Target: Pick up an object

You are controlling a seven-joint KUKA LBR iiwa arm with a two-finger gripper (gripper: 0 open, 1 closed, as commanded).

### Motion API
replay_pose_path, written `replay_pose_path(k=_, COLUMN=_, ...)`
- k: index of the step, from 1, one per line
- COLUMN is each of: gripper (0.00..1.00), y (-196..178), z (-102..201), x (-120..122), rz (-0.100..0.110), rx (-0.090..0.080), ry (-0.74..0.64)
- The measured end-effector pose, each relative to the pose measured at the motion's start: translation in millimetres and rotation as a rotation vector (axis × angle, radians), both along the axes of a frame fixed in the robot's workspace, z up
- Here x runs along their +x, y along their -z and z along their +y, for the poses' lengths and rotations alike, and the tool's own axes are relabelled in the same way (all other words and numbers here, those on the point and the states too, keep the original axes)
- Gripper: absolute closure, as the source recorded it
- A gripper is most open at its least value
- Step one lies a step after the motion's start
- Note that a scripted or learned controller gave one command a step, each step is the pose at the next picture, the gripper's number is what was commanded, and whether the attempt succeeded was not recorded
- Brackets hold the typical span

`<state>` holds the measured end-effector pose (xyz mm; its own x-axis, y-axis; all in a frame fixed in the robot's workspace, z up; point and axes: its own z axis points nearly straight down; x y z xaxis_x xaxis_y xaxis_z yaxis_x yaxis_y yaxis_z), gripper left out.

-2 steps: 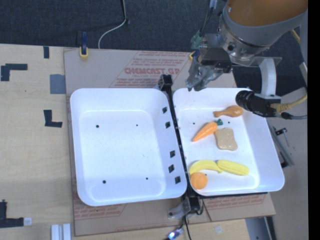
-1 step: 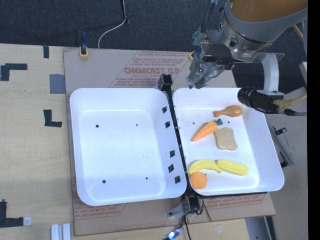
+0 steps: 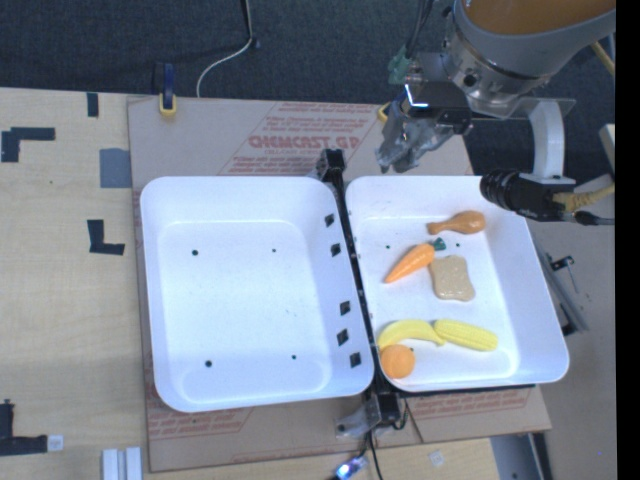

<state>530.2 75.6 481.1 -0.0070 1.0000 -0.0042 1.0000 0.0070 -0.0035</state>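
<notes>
The right bin [image 3: 520,268] holds several toy foods: a drumstick [image 3: 459,224], a carrot [image 3: 412,262], a tan slice of bread [image 3: 452,278], a banana [image 3: 409,332], a corn cob [image 3: 466,336] and an orange [image 3: 397,362]. My gripper [image 3: 402,154] hangs above the far left corner of that bin, raised over its rim, well apart from all the foods. Nothing shows between its fingers.
The left bin [image 3: 160,268] sits beside the right one, joined by a black clipped divider [image 3: 343,268]. Both rest on a cardboard sheet [image 3: 270,138]. A black cylindrical part [image 3: 520,194] juts in over the right bin's far right corner. A cable [image 3: 235,43] runs behind.
</notes>
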Motion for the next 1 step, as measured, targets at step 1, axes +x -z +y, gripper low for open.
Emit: replay_pose_path(k=1, gripper=1.00, y=-9.8, z=0.6, x=0.2, rz=0.001, rx=0.000, ry=-0.001)
